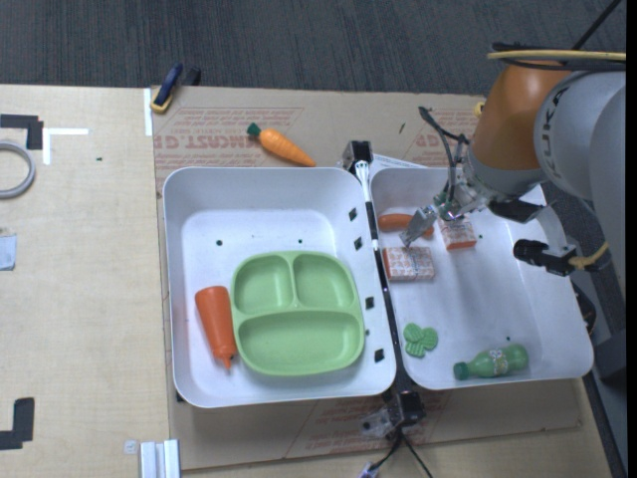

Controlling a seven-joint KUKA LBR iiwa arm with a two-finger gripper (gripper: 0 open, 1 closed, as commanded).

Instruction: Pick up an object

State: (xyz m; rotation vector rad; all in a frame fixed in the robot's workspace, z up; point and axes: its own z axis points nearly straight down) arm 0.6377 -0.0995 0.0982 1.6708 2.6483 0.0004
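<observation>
My gripper (436,219) hangs low in the upper left part of the right bin (557,352), below the orange band of the arm. An orange sausage-shaped toy (394,221) lies just to its left. Just below it sits a small patterned box (409,263), and a second small box with a red edge (459,234) lies right beside it on the right. I see nothing clearly held. Further down the bin are a green leafy toy (420,340) and a green bottle (492,363) lying on its side.
The left bin (189,207) holds a green divided plate (297,313) and an orange carrot-like toy (215,322). A toy carrot (282,145) lies on the cardboard behind the bins. A blue marker (167,86) rests at the bench's far edge.
</observation>
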